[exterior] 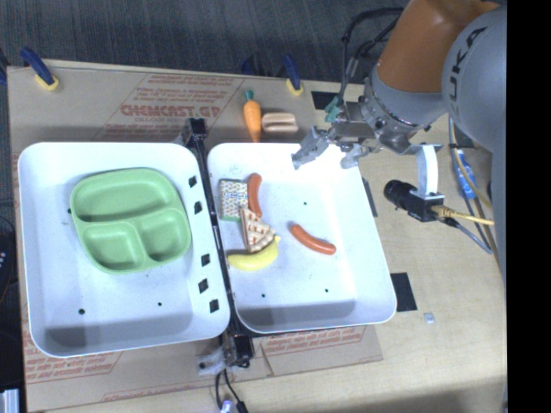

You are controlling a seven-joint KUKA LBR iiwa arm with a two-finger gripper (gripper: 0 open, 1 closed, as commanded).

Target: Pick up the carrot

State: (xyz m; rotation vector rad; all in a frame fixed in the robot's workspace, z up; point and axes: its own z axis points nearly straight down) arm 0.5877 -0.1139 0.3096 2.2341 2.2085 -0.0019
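My jaws are spread, nothing between them, over the right bin's (370,265) far edge. One carrot (251,117) lies outside it, far left. Inside: two sausages (312,239), one banana (254,259).

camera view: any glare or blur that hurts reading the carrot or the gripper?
Camera view: the carrot sits sharp and evenly lit on the cardboard behind the right bin; glare washes out that bin's white floor below the gripper, whose fingers look slightly soft; shadows are faint; the green tray reads clean.
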